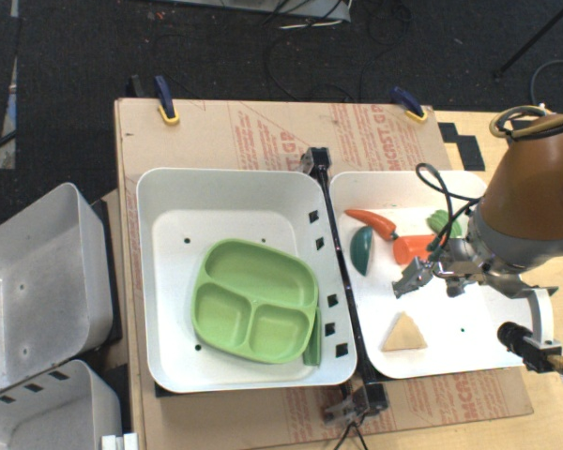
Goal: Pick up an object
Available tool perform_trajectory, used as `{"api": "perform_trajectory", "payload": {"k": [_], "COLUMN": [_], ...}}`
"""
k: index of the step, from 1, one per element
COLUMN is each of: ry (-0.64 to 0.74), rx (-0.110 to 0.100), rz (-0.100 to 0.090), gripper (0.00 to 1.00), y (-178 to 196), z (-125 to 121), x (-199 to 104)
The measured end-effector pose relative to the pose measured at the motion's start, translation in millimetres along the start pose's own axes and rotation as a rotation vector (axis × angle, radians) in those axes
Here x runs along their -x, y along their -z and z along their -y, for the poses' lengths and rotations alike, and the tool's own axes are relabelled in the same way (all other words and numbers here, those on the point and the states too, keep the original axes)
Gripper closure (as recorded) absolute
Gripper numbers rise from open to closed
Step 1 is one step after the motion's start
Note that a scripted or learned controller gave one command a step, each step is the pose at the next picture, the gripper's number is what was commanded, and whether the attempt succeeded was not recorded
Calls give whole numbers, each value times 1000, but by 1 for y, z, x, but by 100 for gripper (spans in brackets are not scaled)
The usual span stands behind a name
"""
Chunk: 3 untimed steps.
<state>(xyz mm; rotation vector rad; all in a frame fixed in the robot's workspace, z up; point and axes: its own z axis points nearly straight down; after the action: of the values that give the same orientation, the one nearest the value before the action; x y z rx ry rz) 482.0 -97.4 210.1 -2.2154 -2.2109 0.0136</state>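
Tan wedge [404, 334] lies nearest in right bin [469, 364], hand [430, 277] above it over bin floor with fingers apart and nothing between them, teal piece [361, 249], orange pepper [373, 221] and green item [441, 221] farther back, green divided tray [255, 300] fills left bin [159, 251].

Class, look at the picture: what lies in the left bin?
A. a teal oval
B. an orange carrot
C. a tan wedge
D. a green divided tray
D: the green divided tray lies in the left bin; the wedge lies in the right bin.
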Motion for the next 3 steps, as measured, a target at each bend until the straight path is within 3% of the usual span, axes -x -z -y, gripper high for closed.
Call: {"api": "perform_trajectory", "payload": {"k": [1, 3], "ry": [3, 1], "rx": [13, 8], "rz": [2, 0], "gripper": [0, 0], "y": [6, -89], "z": [-3, -10], "x": [0, 2]}}
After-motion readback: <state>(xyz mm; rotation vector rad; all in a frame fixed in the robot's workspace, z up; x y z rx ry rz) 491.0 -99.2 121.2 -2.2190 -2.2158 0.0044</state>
